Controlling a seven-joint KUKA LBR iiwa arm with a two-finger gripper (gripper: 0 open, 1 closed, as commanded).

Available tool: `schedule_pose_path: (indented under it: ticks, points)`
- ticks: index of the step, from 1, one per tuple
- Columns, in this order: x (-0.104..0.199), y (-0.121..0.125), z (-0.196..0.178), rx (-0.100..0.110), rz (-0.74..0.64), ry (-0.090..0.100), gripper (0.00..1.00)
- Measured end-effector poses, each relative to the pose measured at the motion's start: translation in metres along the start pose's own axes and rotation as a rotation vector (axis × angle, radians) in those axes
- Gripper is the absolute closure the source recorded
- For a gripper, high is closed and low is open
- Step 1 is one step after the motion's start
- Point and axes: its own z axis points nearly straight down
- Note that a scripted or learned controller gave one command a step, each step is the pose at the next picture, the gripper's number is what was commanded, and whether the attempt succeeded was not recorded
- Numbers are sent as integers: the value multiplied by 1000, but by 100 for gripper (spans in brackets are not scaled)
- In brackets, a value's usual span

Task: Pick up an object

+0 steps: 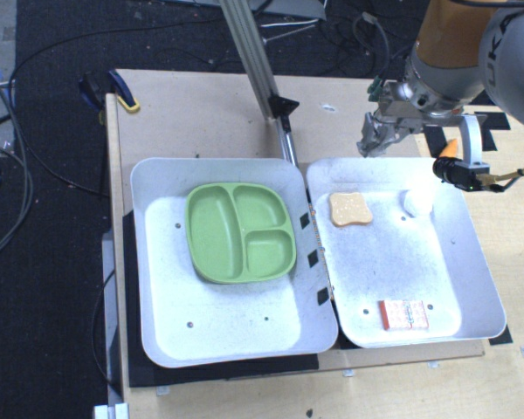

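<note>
Gripper (377, 140) was seen above the bin rim, aperture indeterminate. Tan bread-shaped toy slice (349, 209) was judged light, stiff; edges should be pinched.

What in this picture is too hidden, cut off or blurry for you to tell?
- Gripper, camera view: its fingers blur into dark parts above the right bin's far rim, so open or shut is unclear.
- Arm: cut off by the top and right edges.
- Small red-and-white packet in the right bin: print too small to read.
- White object: pale against the white bin, shape unclear.
</note>
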Motion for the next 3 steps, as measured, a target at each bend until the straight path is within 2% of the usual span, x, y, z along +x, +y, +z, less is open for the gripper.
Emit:
schedule_pose_path:
  ticks: [3]
  points:
    - [133,-10,31,2,0,0,100]
